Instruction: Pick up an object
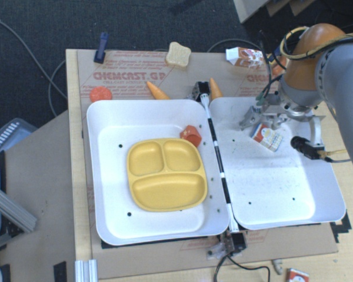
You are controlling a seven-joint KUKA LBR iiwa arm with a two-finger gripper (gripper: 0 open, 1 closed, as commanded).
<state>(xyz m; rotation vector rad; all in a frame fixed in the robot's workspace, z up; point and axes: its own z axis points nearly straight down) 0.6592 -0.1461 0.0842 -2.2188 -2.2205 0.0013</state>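
Note:
A small white carton with red and blue print [267, 138] lies in the right bin [282, 187], near its back edge. My gripper [265, 122] hangs right over the carton's back end, open, with one grey finger [247, 121] spread out to the left; nothing sits between the fingers. The left bin [106, 157] holds a yellow divided plate [166, 174] and a small red piece [192, 135] at the plate's back right corner.
On the board behind the bins lie a bread slice [178, 54], a blue clip [100, 46], an orange-red disc [100, 93], two carrot pieces [157, 90] [215, 89] and a small box [245, 56]. A black cable plug [306, 147] hangs by the arm.

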